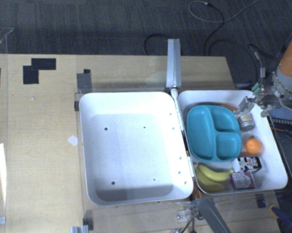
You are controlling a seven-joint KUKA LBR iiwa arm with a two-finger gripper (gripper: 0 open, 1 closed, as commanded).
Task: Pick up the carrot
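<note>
The carrot (227, 106) is a thin orange sliver at the back of the right bin (280, 177), mostly hidden behind the blue divided tray (213, 131). My gripper (255, 107) hangs over the bin's back right corner, just right of the carrot and above a small silver can (246, 122). Its fingers stand open with nothing between them.
An orange (253, 146) lies right of the tray. A banana (210, 175) and a dark snack packet (245, 173) sit at the bin's front. The left bin (89, 140) adjoins across a metal divider (173, 64). Cables trail at the back right.
</note>
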